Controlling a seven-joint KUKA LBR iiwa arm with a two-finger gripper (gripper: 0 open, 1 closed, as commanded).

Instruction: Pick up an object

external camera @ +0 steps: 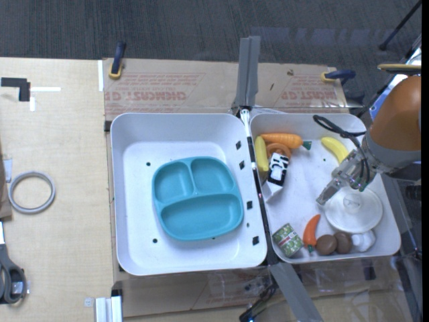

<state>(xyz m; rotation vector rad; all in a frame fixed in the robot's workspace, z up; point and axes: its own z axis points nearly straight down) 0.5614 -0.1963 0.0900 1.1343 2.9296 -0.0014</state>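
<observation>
Small orange carrot-shaped toy (pixel 312 229) lies near the front of the right white bin (pixel 305 174), beside a green printed can (pixel 289 239) and brown round pieces (pixel 326 245). Behind it I have the gripper (pixel 333 188) low over a clear plastic lid (pixel 353 210); whether its pincer is apart or together I cannot tell. I'd come straight down, straddling the carrot's narrow width, clear of the yellow banana (pixel 335 147) farther back.

The left bin (pixel 120 180) holds a blue divided plate (pixel 198 198). In the right bin (pixel 385 243) lie a banana (pixel 334 147), two carrots, a green can (pixel 288 239) and a clear glass (pixel 353 208). The gripper (pixel 335 188) hangs at the frame's right, just above the glass's left edge.
</observation>
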